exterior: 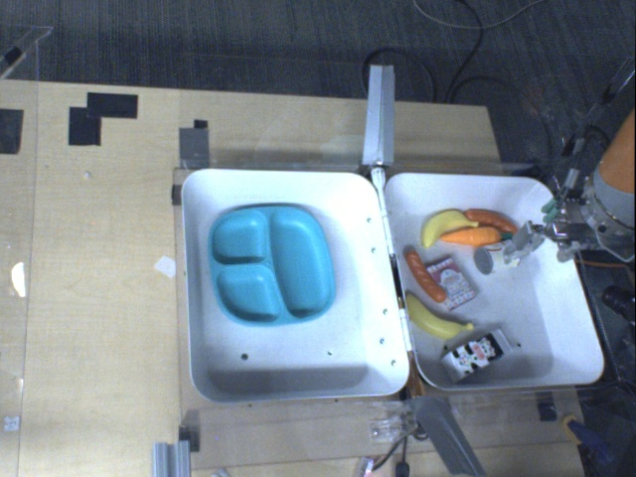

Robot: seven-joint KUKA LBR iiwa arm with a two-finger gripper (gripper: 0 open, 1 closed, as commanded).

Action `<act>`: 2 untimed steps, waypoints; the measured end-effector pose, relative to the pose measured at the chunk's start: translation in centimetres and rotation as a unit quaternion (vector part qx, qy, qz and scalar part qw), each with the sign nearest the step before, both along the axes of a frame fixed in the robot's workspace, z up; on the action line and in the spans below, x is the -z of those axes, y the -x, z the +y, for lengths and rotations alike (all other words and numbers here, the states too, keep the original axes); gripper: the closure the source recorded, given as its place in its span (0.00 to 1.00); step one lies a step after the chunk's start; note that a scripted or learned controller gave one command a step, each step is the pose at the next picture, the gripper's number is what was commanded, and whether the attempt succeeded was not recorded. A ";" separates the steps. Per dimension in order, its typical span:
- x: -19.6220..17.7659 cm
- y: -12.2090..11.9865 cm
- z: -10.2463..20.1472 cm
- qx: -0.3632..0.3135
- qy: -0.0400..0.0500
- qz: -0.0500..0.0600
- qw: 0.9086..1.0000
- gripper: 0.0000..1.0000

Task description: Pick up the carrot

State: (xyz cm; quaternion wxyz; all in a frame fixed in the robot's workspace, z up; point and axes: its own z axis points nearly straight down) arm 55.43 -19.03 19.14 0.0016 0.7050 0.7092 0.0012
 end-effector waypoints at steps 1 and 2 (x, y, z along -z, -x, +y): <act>9.7 -3.3 4.2 0.086 0.000 -0.001 0.996 0.00; 9.7 -3.3 4.2 0.086 -0.001 -0.001 0.996 0.00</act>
